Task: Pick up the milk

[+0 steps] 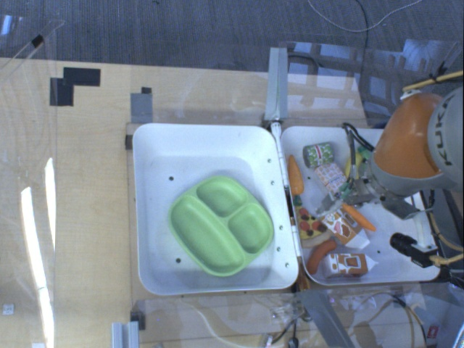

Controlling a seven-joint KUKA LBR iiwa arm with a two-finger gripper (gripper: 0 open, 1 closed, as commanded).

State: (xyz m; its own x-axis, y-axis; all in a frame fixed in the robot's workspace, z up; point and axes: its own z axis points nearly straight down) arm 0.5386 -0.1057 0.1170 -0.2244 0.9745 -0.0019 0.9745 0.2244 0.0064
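We're looking down on a robotics lab: a pale wooden desk (80, 216) carries two shallow white bins, the left bin (148, 194) and the right bin (395, 267), clamped side by side with metal brackets (276, 85). Black tape markers (71, 84) sit on the desk's far left, and clear plastic shielding (32, 122) stands there too. A loose cable (348, 17) loops across grey carpet (181, 13) on the far side, and the grey-and-orange industrial arm (409, 147) leans in from the right.

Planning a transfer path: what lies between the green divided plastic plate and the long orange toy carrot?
In the camera view, bare white bin floor, then the two bins' adjoining rims.
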